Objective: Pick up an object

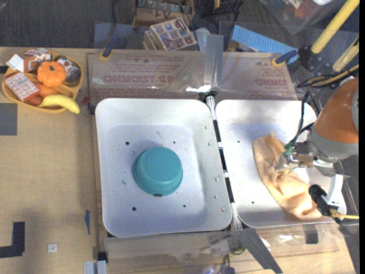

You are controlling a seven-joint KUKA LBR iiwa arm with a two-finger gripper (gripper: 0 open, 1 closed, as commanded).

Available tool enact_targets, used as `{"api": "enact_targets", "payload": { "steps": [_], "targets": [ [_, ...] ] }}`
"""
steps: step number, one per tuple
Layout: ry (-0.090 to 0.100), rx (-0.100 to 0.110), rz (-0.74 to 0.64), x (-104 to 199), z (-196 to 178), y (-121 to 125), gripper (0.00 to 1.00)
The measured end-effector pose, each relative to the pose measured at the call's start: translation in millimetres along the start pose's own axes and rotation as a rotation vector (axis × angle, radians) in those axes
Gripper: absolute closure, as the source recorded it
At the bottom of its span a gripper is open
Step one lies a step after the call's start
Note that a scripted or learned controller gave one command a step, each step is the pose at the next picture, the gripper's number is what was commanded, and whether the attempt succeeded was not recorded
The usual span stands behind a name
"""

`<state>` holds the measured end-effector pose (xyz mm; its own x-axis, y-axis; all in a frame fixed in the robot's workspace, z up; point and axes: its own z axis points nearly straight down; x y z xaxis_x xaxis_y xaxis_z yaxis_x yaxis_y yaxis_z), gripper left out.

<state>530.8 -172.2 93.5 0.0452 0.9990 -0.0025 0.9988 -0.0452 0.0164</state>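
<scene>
Tan cloth (282, 178) lies crumpled in the right bin (245, 124), directly under the pincer (287, 160), which seems to touch its upper folds. Whether the pincer is parted or closed, I cannot tell. A teal bowl (158, 170) sits upside down well to its left. Nothing looks lifted; the pick remains undone.

At your far left on the wooden bench (45, 181) sits a yellow bowl (17, 93) of toy food: an orange pumpkin (51, 74), a banana (60, 102) and small printed boxes (21, 86). Behind the bins you'll see cardboard sheets (148, 76), a patterned box (168, 33) and a blue panel (256, 41).
</scene>
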Motion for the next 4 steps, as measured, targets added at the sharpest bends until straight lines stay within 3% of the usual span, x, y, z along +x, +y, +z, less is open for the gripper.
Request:
{"api": "enact_targets", "payload": {
  "steps": [1, 2, 3, 4],
  "targets": [
    [-0.003, 0.0, 0.001, -1, 2, 0, 0.0],
    [-0.001, -0.002, -0.123, 61, 2, 23, 0.0],
    [-0.001, 0.0, -0.104, 69, 2, 15, 0.0],
    [0.0, 0.002, -0.136, 79, 2, 52, 0.0]
  ]
}}
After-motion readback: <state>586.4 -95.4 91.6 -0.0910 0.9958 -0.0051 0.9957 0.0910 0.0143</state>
